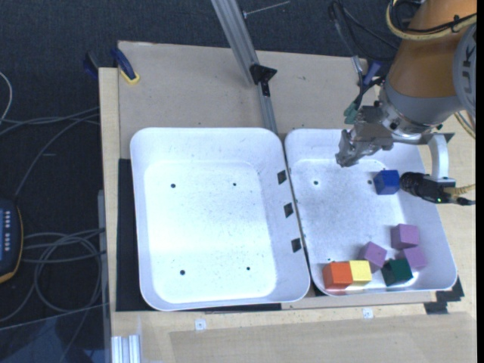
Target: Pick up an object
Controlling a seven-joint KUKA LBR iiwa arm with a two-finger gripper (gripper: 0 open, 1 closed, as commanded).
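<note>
— Hovering where? Gripping anything?
— Hanging over the right bin (446, 259)'s far edge; gripper (349, 156) blurring into grey, impossible telling.
— Finding the blue cube (386, 181)?
— Sitting near the right wall. Crowding the near right corner: orange block (338, 274), yellow block (360, 271), green block (395, 271), three purple blocks (407, 235), partly overlapping.

Grey arm (423, 97), orange band (435, 44) above wrist, dark metal gripper (349, 156), black cables
</note>
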